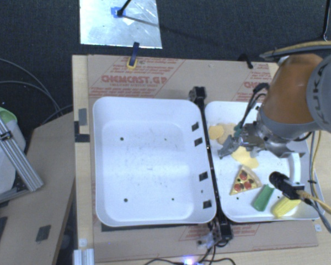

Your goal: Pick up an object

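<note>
Candidate objects all lay in the right bin (227,206). Upper yellow piece (220,131) sat near that bin's left wall, toward the back. Lower yellow piece (246,158) sat nearer the middle. Pizza slice (245,181) lay flat just in front of the lower yellow piece, tip pointing back. Green block (262,197) was just right of the slice, tilted. A yellow lump (284,206) was beside the block, at the front right corner. Tool (228,146) was low over the right bin, between the two yellow pieces and close to both; contact unclear. Tool state: can't tell if spread or pressed together, and nothing was visibly pinched in it. Arm (295,93) came in from the right, its orange band over the back right of that bin. Left bin (99,164) sat alongside, the two touching along a dark strip (207,159). Both bins rested on a printed cardboard sheet (149,76). A shiny metal sheet (121,15) lay on dark floor behind it.
</note>
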Motion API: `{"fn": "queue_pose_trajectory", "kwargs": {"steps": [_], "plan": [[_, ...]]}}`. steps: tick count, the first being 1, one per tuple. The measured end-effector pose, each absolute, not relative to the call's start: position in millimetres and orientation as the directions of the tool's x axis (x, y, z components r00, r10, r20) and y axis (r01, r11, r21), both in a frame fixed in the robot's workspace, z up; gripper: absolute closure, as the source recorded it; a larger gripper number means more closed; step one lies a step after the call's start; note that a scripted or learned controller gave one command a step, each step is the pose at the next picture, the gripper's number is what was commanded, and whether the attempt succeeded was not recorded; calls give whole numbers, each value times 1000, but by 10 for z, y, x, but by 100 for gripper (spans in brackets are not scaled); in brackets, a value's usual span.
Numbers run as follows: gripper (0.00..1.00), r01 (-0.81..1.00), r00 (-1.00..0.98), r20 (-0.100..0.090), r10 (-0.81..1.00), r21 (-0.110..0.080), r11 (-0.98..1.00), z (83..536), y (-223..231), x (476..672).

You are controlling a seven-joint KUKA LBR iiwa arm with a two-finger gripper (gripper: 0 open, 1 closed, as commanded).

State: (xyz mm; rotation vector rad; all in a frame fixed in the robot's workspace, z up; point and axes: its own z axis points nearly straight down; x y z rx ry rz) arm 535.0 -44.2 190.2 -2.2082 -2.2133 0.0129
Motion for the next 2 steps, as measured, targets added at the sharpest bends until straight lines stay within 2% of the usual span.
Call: {"fn": "queue_pose_trajectory", "kwargs": {"steps": [1, 2], "plan": [[0, 1000, 8, -1, 1000, -5, -8, 1213, -1604, 4832], [0, 1000, -7, 0, 1000, 5, 7, 829, -1407, 5457]]}}
